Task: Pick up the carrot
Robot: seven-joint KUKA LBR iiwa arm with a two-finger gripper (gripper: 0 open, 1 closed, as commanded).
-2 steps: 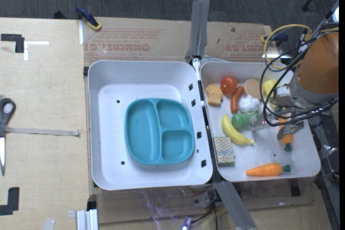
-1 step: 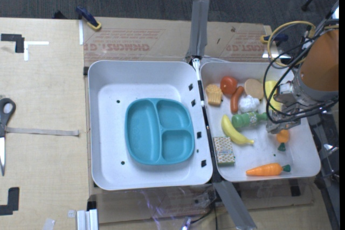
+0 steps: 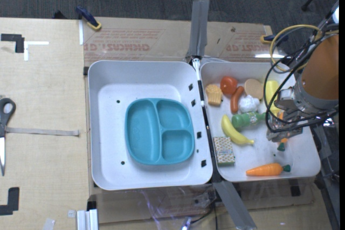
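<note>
The carrot [image 3: 265,170], orange with a small green stub at its right end, lies on its side near the front edge of the right bin [image 3: 307,161]. My gripper [image 3: 282,138] hangs over the right part of that bin, behind the carrot and a little to its right, apart from it. The grey wrist and the orange band [image 3: 322,71] rise behind the gripper, with cables looped around them.
The right bin also holds a banana [image 3: 235,131], a speckled block [image 3: 223,150], a green item [image 3: 247,119], a red sausage [image 3: 237,98], a tomato [image 3: 228,84], a yellow waffle piece [image 3: 214,95] and a lemon [image 3: 273,92]. The left bin [image 3: 108,164] holds a teal divided plate [image 3: 160,130].
</note>
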